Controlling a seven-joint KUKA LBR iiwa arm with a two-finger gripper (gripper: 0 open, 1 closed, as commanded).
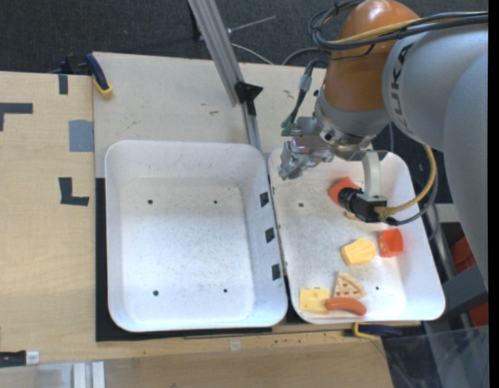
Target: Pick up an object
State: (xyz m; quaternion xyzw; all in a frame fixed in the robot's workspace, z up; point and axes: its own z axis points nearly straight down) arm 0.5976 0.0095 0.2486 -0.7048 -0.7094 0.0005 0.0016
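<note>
My gripper (291,166) hangs over the far left corner of the right bin (314,229), below the orange wrist band. Its fingers look close together with nothing seen between them. In that bin lie a yellow cheese wedge (358,252), an orange-red block (391,242), a round red piece (342,189) partly behind a black cable fitting, a pizza slice (347,285), a red sausage (345,305) and a flat yellow piece (313,299). All these objects sit right of and nearer than the gripper.
The left bin (184,233) lies beside the right one, sharing a raised middle rim with black clips (269,234). A slanted metal rail (221,47) crosses the back. A black cable fitting (364,204) hangs over the right bin.
</note>
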